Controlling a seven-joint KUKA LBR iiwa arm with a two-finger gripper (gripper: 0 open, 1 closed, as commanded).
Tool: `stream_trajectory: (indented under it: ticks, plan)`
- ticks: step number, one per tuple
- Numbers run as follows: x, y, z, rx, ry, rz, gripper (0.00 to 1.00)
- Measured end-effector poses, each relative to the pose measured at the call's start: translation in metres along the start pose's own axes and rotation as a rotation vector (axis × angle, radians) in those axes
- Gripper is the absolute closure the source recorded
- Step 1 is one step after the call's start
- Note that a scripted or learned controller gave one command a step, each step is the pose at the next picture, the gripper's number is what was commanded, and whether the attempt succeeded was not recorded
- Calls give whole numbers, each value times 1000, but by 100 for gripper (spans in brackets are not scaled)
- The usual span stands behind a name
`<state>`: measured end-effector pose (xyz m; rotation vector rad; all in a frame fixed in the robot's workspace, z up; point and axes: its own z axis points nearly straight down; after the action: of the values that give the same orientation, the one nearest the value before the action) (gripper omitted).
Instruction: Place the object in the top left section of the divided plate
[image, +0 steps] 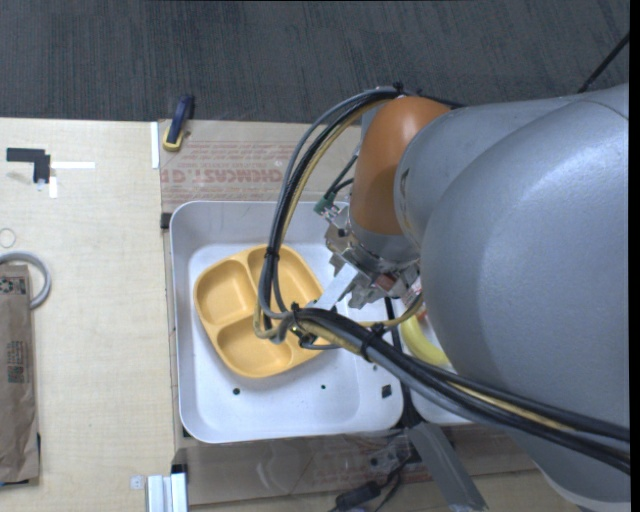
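A dark grey carpeted floor ran along the top of the scene, behind a pale wooden tabletop (90, 330) that carried a shallow white bin (190, 400) with rounded corners. Inside the bin lay a yellow divided plate (225, 300), its three sections bare where they could be seen, the plate resting toward the bin's left half and partly crossed by the arm's cables (275, 250).

The grey arm (530, 270) reached in from the right and covered much of the view, its orange band (385, 170) sitting above the wrist. The tool (365, 290) hung low over the bin just right of the plate's upper right edge. Its metal parts were visible, but whether it was wide, narrow or holding anything could not be told from this angle. A curved yellow object (425, 345), possibly a banana, showed just beside the tool at the bin's right side, mostly hidden under the arm; whether the tool touched it could not be told.

On the tabletop's left edge lay a brown paper bag (15, 380), and a blue and yellow tool-like item (178, 122) rested near the top of the cardboard sheet (240, 165) behind the bin.
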<state>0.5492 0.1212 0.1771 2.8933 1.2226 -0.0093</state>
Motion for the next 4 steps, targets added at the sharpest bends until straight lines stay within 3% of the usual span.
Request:
stream_trajectory:
  ticks: [1, 2, 3, 4]
  plan:
    - [63, -22, 85, -1, 4, 548, 100]
    - [62, -22, 86, -1, 3, 547, 0]
    - [20, -120, -16, -2, 2, 603, 0]
    - [20, -119, -16, -2, 2, 603, 0]
